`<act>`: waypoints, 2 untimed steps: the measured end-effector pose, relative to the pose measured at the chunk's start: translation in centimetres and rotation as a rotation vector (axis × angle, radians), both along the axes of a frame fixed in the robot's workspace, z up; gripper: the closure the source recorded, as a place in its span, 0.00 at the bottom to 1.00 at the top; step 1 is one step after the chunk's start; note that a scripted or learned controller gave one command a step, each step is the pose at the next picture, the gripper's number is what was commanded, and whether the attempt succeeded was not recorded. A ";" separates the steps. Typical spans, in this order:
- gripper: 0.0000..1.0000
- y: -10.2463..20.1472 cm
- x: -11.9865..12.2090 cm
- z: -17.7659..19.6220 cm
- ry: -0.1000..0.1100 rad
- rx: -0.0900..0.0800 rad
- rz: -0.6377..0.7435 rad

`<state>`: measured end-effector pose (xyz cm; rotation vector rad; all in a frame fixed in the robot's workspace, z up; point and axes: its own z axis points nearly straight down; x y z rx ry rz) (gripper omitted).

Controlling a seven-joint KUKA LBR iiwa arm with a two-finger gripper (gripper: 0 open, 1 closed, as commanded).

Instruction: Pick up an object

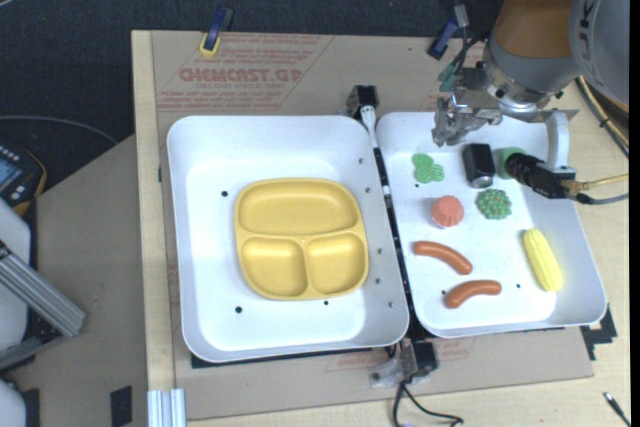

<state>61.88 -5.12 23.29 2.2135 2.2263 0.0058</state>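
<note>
Camera view: tool [455, 130] hangs over right bin's [580, 280] far-left corner, just behind green leafy piece [429, 168], nothing pinched, spread unclear; descending from here risks clipping the bin wall and missing that piece.

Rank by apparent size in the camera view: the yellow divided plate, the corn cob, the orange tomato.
1. yellow divided plate, clearly largest.
2. corn cob.
3. orange tomato, smallest, though not far off the corn.

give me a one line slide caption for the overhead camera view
KUKA arm's gripper hovers over the right bin of toy food beside a yellow divided plate in the left bin.
</note>
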 end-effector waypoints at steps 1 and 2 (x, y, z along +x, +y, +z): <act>1.00 5.4 0.1 0.5 0.000 0.000 0.000; 1.00 8.2 -0.2 0.0 0.005 0.000 -0.003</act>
